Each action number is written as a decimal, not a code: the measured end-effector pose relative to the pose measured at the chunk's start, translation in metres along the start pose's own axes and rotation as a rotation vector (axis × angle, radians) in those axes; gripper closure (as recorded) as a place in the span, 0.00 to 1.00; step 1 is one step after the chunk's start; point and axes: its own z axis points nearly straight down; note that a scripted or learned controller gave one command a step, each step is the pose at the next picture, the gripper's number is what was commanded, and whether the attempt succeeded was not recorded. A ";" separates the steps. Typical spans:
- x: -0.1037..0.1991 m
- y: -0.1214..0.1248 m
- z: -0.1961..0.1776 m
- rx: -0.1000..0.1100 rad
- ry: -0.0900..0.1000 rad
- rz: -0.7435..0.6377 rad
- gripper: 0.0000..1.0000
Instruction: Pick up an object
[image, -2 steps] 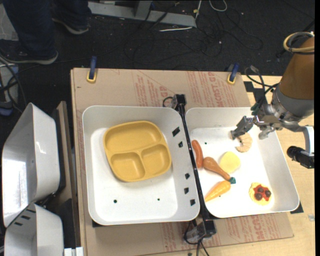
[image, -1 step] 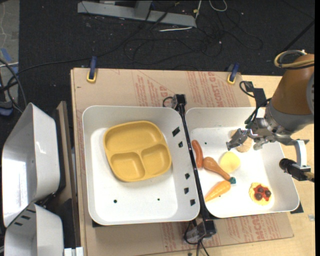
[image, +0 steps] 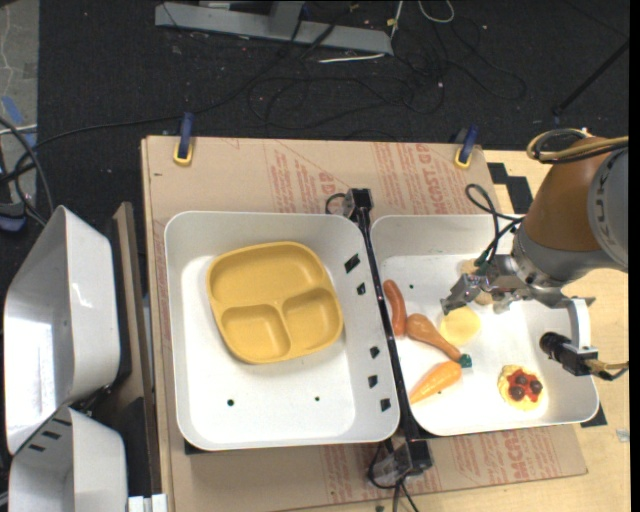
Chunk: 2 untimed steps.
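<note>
Pale yellow round piece (image: 460, 325) lies flat under the pincer (image: 470, 296), whose grip state I cannot tell.

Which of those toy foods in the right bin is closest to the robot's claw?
The pale yellow round piece, just under the gripper. The hot dog, carrot and berry tart lie farther away.

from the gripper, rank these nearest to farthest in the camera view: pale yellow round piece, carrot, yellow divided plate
Measured from the gripper:
1. Pale yellow round piece, right bin, just below the gripper.
2. Carrot, right bin, lower down near the divider.
3. Yellow divided plate, over in the left bin.
</note>
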 end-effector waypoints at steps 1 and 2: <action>0.001 0.000 0.031 -0.001 0.000 -0.001 0.00; 0.001 0.001 0.018 -0.006 -0.001 0.000 1.00</action>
